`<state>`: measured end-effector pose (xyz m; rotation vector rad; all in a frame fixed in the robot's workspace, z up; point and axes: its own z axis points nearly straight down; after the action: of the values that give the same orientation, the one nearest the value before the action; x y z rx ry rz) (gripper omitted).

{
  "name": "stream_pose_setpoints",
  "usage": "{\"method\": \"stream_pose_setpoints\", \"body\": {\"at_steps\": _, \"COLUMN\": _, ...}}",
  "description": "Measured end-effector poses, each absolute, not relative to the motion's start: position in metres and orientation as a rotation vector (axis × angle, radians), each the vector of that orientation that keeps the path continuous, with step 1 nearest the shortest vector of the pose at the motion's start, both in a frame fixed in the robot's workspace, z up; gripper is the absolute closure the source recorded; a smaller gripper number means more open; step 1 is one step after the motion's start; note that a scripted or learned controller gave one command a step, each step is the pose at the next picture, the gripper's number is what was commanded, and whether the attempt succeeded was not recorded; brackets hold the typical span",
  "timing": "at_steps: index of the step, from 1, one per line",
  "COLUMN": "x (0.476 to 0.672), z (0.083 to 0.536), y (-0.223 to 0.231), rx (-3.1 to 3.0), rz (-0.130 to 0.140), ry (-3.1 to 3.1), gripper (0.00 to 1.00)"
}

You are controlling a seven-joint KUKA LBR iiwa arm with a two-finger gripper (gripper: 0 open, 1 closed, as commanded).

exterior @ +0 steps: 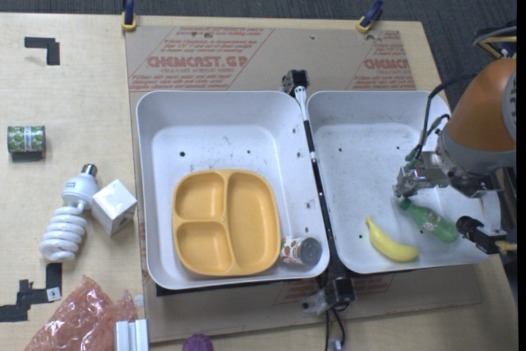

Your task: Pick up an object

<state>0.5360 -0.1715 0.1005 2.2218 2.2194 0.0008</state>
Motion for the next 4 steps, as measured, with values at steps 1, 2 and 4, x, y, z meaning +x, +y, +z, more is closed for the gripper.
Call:
{"method": "stream_pose_setpoints", "body": {"at_steps": 1, "x": 0.516, "z": 0.093, "y": -0.185, "rx": 2.222, "rz": 0.001, "ry": 2.219, "gripper": 1.0}}
{"method": "stream_pose_setpoints", "body": {"at_steps": 2, "x": 0.515, "z": 0.093, "y": -0.206, "rx": 2.221, "rz": 0.002, "ry": 2.219, "gripper": 1.0}}
{"method": "stream_pose_setpoints", "body": {"at_steps": 4, "x": 0.516, "z": 0.104, "y": -0.206, "rx": 2.22, "rz": 0.004, "ry": 2.215, "gripper": 1.0}}
